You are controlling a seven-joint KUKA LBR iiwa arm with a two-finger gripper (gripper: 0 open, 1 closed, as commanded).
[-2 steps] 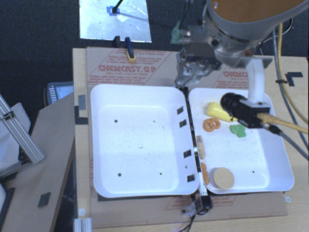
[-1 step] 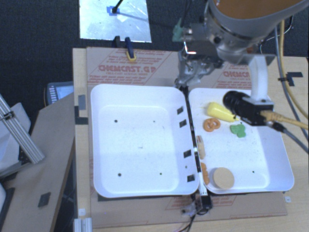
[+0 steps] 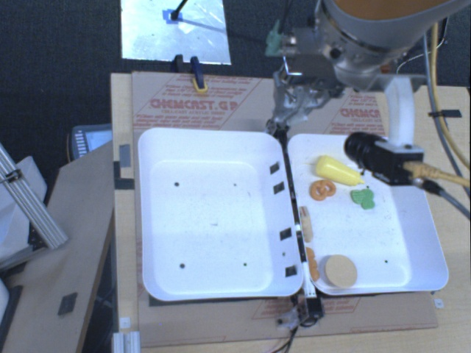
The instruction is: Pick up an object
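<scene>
Camera view from above. The gripper (image 3: 280, 126) hangs over the rear rim where the two bins meet, at about 12 o'clock of the central seam. Whether it is open or closed cannot be told, and nothing is seen held in it.

The candidate objects all lie in the right bin (image 3: 401, 234). From the gripper, a yellow cone-shaped piece (image 3: 337, 169) and an orange ring (image 3: 321, 190) sit near at about 5 o'clock. A green piece (image 3: 362, 198) lies just beyond them at 4 o'clock. A tan disc (image 3: 341, 271) rests well apart at 6 o'clock, near the front rim. A pale strip (image 3: 306, 225) and a small orange piece (image 3: 311, 263) lie against the bin's 9 o'clock wall. The left bin (image 3: 213, 219) extends toward 7 o'clock.

Progress, as judged: no object is lifted, so approach, descent, grasp and raise all remain. The gripper is not yet above any object.

Legible writing: the brown sheet (image 3: 243, 90) under the bins carries red print (image 3: 195, 103) reading "CHEMCAST", followed by letters resembling "G P". A second imprint at 3 o'clock of the gripper is partly hidden and unreadable.
</scene>
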